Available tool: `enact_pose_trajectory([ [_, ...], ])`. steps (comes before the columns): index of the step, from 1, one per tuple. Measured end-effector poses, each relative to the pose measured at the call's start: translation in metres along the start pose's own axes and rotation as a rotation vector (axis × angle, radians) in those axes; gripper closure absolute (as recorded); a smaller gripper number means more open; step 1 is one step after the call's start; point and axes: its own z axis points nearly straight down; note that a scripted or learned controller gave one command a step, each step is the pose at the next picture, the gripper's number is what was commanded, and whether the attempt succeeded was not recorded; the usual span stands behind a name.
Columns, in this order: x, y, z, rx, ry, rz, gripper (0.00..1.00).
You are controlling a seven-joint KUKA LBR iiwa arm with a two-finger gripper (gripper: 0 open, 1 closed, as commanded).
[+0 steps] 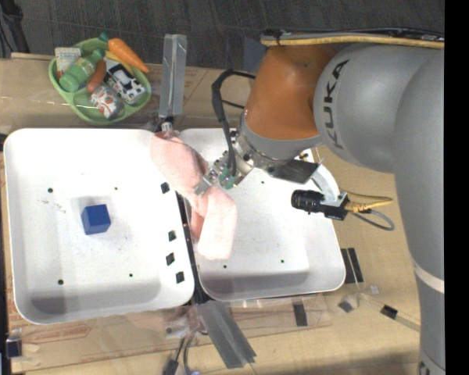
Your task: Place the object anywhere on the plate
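A small blue cube (96, 218) lies on the floor of the left bin (31, 162), left of its middle. A pale pink, plate-like thing (207, 209) leans tilted along the divider between the two bins, from the back edge down to mid-bin. Its exact shape is hard to read. My gripper (219, 178) hangs at the left side of the right bin (297, 264), right up against the middle of the pink thing. The large wrist hides what lies behind it. The cube is far to the left of the gripper.
A green bowl (70, 92) holding toy food, with a carrot on top, stands on the bench behind the left bin. A black cable and a connector (316, 201) hang over the right bin. Grey tape strips lie at the front of the bench.
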Motion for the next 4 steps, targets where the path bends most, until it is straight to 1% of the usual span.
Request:
enact_pose_trajectory([
  [1,0.057,0.016,0.003,0.000,-0.001,-0.406,1.00],
  [2,0.104,0.031,-0.013,-0.001,-0.003,-0.811,1.00],
  [3,0.154,0.040,-0.010,0.000,-0.002,-0.879,1.00],
  [4,0.154,0.040,-0.010,0.000,-0.003,-0.878,0.00],
])
